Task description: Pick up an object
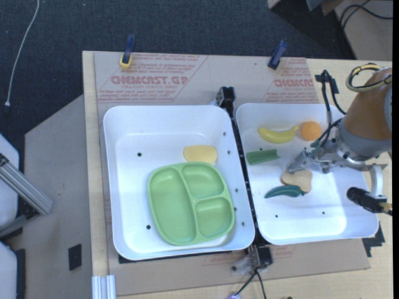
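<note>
My gripper (pixel 298 164) reaches in from the right and hangs over the middle of the right bin (pixel 324 220). Its tip is just above the upper edge of a tan, cookie-like piece (pixel 299 179). Below that piece lies a teal pepper-shaped item (pixel 283 192). A yellow banana (pixel 277 134) and an orange ball (pixel 310 130) sit at the back of the bin. A green bar (pixel 261 157) lies to the left of the gripper. Nothing is seen lifted off the bin floor.
The left bin (pixel 124 167) holds a green divided plate (pixel 190 202) and a pale yellow oval piece (pixel 200 154). A black clamp (pixel 225 96) sits between the bins at the back. The arm's orange band (pixel 368 114) and a black cable (pixel 329 92) stand over the right bin's right side.
</note>
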Action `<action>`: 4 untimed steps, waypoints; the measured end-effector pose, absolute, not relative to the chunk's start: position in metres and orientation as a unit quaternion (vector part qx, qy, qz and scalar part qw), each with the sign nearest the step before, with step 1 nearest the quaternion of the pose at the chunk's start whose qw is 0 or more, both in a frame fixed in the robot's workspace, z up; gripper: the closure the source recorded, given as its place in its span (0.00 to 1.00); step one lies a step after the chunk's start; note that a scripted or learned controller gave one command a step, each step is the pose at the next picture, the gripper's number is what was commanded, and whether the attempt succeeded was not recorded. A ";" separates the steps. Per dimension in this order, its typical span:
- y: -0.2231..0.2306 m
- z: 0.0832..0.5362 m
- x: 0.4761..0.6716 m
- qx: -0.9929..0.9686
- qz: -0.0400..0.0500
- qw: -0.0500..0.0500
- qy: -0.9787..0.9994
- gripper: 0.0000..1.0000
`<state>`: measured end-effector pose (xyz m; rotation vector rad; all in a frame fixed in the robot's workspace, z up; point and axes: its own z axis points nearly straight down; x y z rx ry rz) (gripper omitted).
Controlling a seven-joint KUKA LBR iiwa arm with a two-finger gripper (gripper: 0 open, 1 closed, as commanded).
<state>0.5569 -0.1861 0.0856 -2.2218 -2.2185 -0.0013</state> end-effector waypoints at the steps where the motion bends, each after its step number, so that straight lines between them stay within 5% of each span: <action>1: -0.186 0.100 0.559 -0.707 -0.003 -0.003 -0.707 1.00; 4: -0.190 0.267 0.556 -0.707 -0.001 -0.003 -0.708 1.00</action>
